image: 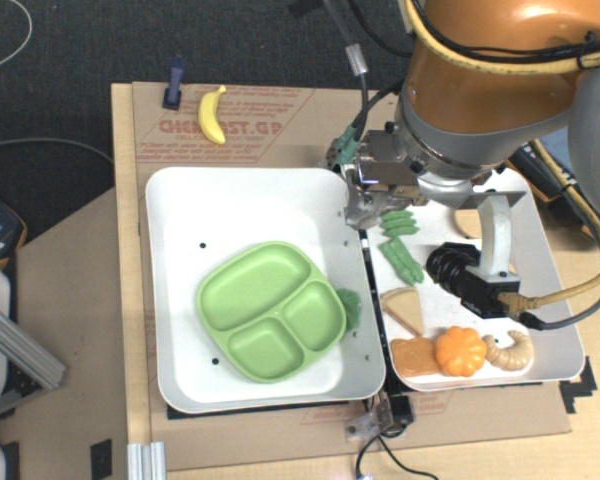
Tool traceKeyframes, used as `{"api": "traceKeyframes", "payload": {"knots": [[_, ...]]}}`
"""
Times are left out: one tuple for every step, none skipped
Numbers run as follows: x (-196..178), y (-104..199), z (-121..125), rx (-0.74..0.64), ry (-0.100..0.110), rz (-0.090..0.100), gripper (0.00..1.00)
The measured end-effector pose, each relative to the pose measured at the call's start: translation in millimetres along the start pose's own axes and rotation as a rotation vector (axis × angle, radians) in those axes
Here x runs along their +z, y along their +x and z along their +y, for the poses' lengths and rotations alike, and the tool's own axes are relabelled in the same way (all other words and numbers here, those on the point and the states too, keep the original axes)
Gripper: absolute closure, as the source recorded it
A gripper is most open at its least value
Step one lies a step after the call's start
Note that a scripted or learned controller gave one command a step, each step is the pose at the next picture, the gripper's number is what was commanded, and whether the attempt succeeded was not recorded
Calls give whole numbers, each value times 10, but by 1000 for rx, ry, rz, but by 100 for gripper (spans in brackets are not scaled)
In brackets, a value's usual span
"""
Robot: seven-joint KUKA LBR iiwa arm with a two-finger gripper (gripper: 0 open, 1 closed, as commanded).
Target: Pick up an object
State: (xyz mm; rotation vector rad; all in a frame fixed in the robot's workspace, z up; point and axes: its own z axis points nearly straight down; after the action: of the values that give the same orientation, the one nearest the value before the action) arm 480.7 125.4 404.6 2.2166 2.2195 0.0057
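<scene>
1. In left bin (170,268): green tray (271,311), three compartments.
2. In right bin (560,338): pea pods (400,243), pumpkin (461,351), bread (404,311).
3. On cardboard (280,118): banana (213,114); red print partly legible, "GIG…ST.GR".
4. Gripper (360,208) over bins' shared edge, beside pods.

Matt green plastic tray (270,311), glossy white plastic bins (240,193), brown cardboard base (270,108)

Dark carpet-like floor (70,58) surrounds the cardboard-topped counter (280,118); thin cables (10,13) trail there, perhaps wires.
</scene>
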Motion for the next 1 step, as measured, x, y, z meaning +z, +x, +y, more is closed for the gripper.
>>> {"api": "traceKeyframes", "payload": {"knots": [[1331,-188,-39,5,19,-2,100]]}}
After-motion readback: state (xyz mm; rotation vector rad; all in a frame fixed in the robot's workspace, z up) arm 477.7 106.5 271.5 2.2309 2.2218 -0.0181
